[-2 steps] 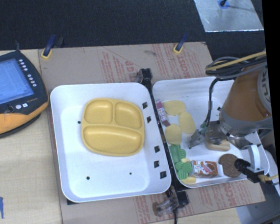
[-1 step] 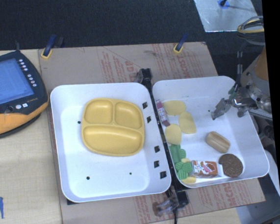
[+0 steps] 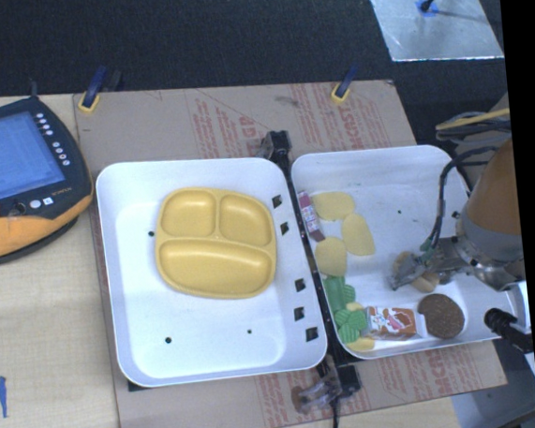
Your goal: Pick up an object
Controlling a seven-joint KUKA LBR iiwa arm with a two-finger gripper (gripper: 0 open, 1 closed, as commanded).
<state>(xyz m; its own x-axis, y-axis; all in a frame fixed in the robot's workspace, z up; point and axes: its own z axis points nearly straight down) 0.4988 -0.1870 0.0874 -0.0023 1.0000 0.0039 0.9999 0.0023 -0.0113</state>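
The claw (image 3: 414, 269) hangs low in the right bin (image 3: 385, 161) — whether it grips anything cannot be told. Just beside it lies a round brown cookie (image 3: 441, 315), then a flat snack packet (image 3: 392, 322), long axis across the bin. Pale yellow chips (image 3: 345, 221) and green leaves (image 3: 345, 312) crowd the divider — a yellow sectioned plate (image 3: 217, 241) fills the left bin (image 3: 139, 343).

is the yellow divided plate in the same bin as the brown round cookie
No, the yellow divided plate lies in the left bin, while the brown round cookie lies in the right bin.
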